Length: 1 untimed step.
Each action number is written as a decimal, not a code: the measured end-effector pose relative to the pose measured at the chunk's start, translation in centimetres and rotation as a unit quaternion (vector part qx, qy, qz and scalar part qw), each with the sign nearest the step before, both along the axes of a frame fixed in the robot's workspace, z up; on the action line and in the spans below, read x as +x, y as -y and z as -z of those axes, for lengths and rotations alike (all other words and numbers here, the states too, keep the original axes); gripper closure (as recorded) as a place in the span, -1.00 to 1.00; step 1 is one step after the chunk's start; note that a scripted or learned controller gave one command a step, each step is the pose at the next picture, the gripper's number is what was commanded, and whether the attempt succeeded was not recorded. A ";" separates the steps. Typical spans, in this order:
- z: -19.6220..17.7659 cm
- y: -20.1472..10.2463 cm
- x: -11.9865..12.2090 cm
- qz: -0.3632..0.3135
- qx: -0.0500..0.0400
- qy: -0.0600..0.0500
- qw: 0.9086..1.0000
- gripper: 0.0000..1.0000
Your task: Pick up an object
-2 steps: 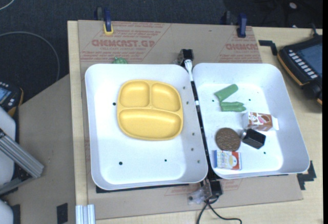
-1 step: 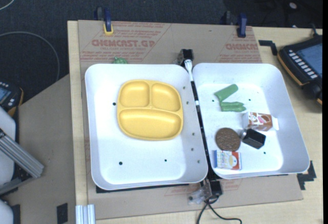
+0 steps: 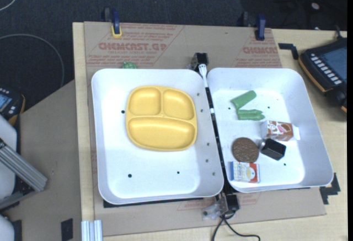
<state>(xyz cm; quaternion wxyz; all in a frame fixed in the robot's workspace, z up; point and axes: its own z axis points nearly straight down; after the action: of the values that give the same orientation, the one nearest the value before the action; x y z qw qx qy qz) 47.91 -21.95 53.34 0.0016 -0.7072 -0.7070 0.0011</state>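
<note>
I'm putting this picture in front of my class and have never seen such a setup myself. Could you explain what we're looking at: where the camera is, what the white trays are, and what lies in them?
This is a robot workbench seen by one camera fixed above it, looking down at a slant. An arm with a claw reaches in from the right side when it works; its job is to pick up an object.

On the brown board sit two shallow white bins side by side. The left bin holds a yellow plate with three compartments. The right bin holds the small things: two green pieces, a round brown disc, a black block, a brown and white packet and a small red and white packet.

Nothing is being held here; every object lies in a bin.
</note>
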 end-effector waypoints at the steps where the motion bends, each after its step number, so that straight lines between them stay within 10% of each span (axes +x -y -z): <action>1: -1.4 0.0 0.1 -0.001 -0.003 0.004 1.000 1.00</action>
<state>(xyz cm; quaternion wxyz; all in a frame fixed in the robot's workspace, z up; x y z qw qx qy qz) 47.98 -21.99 54.70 -0.0034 -0.7067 -0.7075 -0.0002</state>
